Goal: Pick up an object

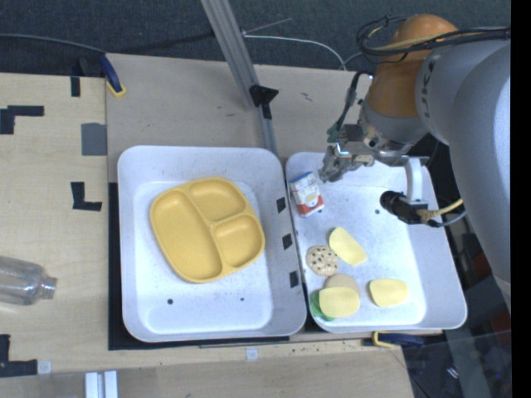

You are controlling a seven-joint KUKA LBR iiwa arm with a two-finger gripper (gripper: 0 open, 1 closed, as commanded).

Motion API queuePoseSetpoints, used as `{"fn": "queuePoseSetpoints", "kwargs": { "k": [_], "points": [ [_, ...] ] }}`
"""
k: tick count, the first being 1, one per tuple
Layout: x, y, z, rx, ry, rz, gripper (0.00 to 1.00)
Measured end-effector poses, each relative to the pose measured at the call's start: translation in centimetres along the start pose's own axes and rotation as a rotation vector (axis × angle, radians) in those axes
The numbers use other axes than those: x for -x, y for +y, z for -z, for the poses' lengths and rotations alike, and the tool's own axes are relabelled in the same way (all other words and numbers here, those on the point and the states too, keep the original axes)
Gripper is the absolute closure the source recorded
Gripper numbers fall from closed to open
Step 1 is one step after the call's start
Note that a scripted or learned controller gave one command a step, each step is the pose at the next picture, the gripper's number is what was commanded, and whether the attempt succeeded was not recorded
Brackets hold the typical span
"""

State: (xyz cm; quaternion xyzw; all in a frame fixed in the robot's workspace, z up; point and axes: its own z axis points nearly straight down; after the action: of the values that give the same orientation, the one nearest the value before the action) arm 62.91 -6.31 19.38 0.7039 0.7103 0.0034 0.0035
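Wooden bench (50, 222); two white bins (133, 305); dark carpet (124, 7).

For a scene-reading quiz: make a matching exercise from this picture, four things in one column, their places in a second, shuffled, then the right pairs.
Things:
1. yellow divided plate
2. small carton
3. cookie
4. clear bottle

Places:
A. on the bench, outside the bins, at the view's left edge
B. left bin
C. right bin, far left corner, near the gripper
D. right bin, middle of its left side

Pairs: 1-B, 2-C, 3-D, 4-A
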Motion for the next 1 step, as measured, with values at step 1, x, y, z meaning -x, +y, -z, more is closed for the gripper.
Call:
{"fn": "queuePoseSetpoints", "kwargs": {
  "k": [1],
  "points": [
    [-1.85,-9.37,-0.49,-0.016,0.001,-0.009,1.0]
  ]
}}
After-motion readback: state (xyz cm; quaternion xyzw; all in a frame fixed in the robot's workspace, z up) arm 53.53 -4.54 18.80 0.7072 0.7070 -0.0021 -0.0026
